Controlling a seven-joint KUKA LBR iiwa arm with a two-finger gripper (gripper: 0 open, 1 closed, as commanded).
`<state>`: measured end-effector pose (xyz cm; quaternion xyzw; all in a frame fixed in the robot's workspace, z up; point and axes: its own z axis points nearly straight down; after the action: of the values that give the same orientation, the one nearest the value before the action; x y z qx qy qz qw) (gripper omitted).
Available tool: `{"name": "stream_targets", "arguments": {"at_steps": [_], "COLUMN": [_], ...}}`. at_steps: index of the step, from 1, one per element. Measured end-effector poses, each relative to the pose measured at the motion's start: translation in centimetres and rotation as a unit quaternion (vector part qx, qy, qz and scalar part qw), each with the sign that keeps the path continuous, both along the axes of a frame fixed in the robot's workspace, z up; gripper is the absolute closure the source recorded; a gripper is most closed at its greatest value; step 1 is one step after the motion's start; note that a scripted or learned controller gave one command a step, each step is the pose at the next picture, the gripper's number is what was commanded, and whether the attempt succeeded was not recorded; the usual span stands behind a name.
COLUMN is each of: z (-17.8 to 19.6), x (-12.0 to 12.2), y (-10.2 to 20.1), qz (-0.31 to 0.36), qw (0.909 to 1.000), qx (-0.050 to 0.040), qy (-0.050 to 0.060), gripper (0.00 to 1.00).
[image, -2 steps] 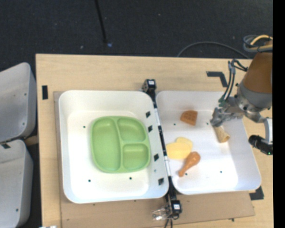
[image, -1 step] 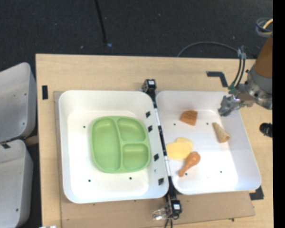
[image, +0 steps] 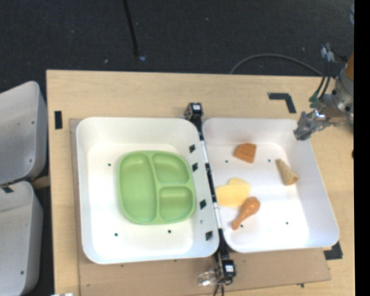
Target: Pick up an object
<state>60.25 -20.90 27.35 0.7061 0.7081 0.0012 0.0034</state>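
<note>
On the bench, two white bins sit side by side. Left bin (image: 98, 239) holds a green divided plate (image: 155, 187), lying flat. Right bin (image: 308, 227) holds four food items: orange wedge (image: 245, 152) near the top, tan cone (image: 287, 171) to its right, yellow piece (image: 232, 192) by the bins' shared edge, and drumstick (image: 246, 211) touching the yellow piece's lower side. Gripper (image: 305, 127) hovers over the right bin's upper right corner, holding nothing visible; its opening can't be told.
</note>
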Motion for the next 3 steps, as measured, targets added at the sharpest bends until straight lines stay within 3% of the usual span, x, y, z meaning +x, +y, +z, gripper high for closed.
{"name": "stream_targets", "arguments": {"at_steps": [3], "z": [-3.3], "x": [-1.5], "y": [15.9], "qz": [0.002], "qw": [1.0000], "qx": [0.0017], "qy": [0.003], "gripper": [1.00]}}
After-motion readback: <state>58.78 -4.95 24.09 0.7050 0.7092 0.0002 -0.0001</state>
